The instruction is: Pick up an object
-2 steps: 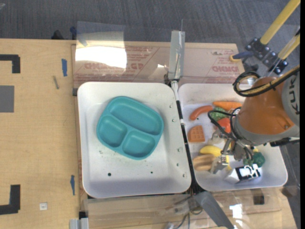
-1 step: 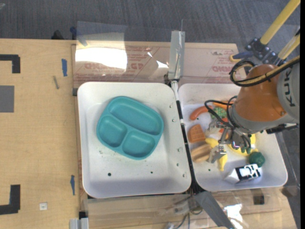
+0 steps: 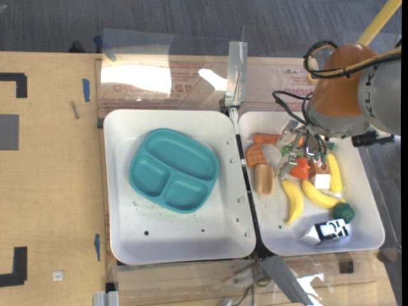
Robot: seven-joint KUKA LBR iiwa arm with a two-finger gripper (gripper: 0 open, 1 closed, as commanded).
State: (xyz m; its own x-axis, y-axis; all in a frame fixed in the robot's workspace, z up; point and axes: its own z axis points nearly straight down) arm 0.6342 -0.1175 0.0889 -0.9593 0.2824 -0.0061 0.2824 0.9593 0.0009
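Note:
My gripper hangs low over the middle of the right bin, the arm reaching in from the right. Right under it lies a small red-orange object, partly hidden by the gripper. Around it are three yellow bananas: one to the lower left, one below, one at the right. An orange carrot, an orange ridged piece and a tan bread roll lie to the left.
A green broccoli and a white box with black marks sit at the right bin's front right. The left bin holds a teal divided plate. A ridge separates the bins.

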